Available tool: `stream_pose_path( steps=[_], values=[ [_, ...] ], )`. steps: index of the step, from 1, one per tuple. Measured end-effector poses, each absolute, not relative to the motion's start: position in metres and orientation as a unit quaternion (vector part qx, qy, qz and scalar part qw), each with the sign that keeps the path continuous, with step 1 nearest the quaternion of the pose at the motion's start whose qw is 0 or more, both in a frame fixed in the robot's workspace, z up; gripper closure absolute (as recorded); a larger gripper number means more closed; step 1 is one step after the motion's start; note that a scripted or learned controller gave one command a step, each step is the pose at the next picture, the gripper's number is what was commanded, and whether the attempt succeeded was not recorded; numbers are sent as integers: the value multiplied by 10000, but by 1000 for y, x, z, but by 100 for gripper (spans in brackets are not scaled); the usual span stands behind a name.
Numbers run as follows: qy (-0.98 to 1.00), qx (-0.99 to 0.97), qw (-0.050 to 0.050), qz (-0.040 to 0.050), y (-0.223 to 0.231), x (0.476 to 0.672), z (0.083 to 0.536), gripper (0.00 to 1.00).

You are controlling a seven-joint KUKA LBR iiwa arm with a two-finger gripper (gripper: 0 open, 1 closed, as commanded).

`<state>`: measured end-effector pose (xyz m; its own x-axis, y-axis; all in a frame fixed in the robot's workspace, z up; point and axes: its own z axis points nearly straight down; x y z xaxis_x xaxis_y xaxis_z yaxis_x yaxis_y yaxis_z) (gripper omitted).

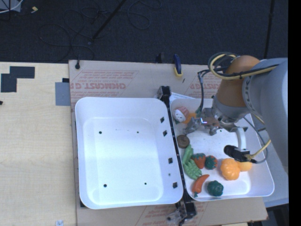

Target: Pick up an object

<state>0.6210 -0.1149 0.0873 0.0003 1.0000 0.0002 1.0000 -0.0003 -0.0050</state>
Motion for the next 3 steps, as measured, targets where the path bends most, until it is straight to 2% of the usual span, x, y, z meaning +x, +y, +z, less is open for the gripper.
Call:
stream_pose_path(
  steps=[1, 2, 3],
  values=[
    [-7076, -7066, 20, 13, -84, 644, 87, 0],
    [-7078, -7064, 26, 16, -84, 643, 97, 100],
    [-7067, -7075, 11, 12, -114, 643, 87, 100]
  ],
)
